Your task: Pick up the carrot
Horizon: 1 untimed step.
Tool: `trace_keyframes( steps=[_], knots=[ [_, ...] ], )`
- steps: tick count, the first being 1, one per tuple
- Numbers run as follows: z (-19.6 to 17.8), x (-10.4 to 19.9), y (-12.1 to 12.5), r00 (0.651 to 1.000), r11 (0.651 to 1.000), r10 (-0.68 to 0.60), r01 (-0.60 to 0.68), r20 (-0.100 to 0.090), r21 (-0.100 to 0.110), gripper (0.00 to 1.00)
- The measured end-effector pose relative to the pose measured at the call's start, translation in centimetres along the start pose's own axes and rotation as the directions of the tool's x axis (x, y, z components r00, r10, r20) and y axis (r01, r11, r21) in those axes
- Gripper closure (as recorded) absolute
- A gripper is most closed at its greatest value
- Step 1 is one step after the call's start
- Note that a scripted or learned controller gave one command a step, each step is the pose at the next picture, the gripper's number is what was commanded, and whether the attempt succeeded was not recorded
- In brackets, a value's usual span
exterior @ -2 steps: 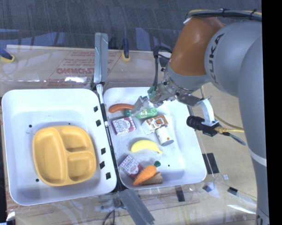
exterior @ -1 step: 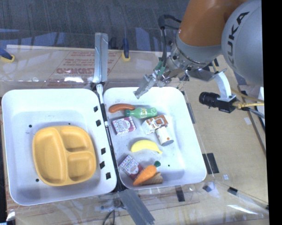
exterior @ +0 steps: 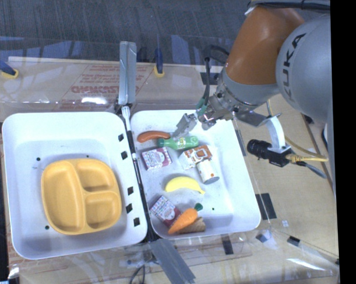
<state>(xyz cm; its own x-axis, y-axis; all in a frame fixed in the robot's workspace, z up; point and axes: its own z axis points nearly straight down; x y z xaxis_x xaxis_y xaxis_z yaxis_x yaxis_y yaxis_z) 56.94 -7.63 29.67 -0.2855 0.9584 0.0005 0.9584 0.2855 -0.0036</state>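
The hand hangs over the far end of the right white bin, above a green plastic bottle and beside a reddish-brown toy sausage; whether it is apart or together cannot be told from this slant, and nothing is seen between its tips. The small orange toy carrot with a green top lies at the near end of the same bin, well apart from the hand, slanting with its green top toward the right and its point toward the bin's near-left corner. It touches a red-and-white packet on its left and partly rests on something brown beneath it. A yellow toy banana lies just beyond it. The carrot looks like light, stiff, smooth plastic, so it could slip or roll from a loose pinch. The best hold is probably across the thick middle of the body, closing crosswise to its length, clear of the packet. A yellow divided plastic plate sits in the left white bin.
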Motion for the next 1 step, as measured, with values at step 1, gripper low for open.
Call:
trace_keyframes(
  steps=[1],
  knots=[
    [10.68, 3.75, -0.82, 1.000, 1.000, 0.022, -0.022, -0.001, 0.002, 0.00]
  ],
)
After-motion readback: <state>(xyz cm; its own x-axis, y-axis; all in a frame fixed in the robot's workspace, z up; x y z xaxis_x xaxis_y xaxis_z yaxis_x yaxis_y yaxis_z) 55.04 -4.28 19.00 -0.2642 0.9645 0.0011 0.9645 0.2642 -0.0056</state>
